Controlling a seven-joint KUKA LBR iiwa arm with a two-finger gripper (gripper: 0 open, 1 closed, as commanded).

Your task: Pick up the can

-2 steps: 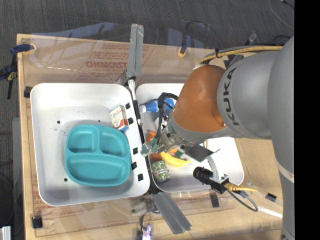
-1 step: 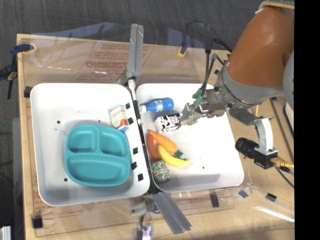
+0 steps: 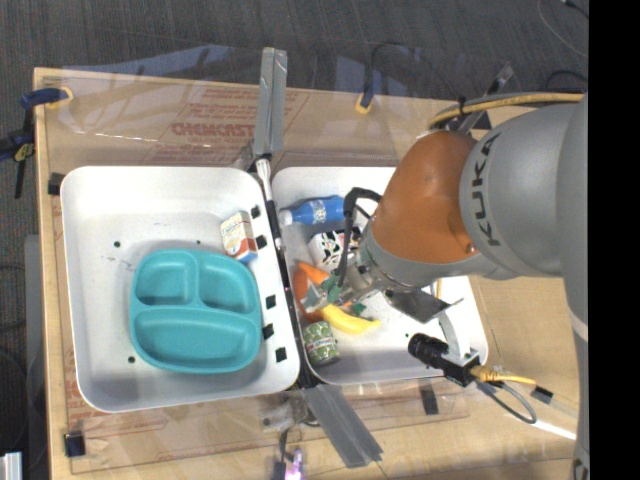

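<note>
Green-patterned can (image 3: 321,341) just below-left of gripper (image 3: 343,286)

A robotics lab, by the look of it: a KUKA arm (image 3: 500,198) reaches over two white bins (image 3: 90,268) fixed to a plywood table (image 3: 60,408) (clamps (image 3: 40,98) at its edge, loose cables (image 3: 510,383)) on grey carpet (image 3: 150,13).

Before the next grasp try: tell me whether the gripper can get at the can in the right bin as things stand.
Probably yes. The can lies at the right bin's front left corner, uncovered from above, with the banana close beside it and the gripper just behind.
</note>
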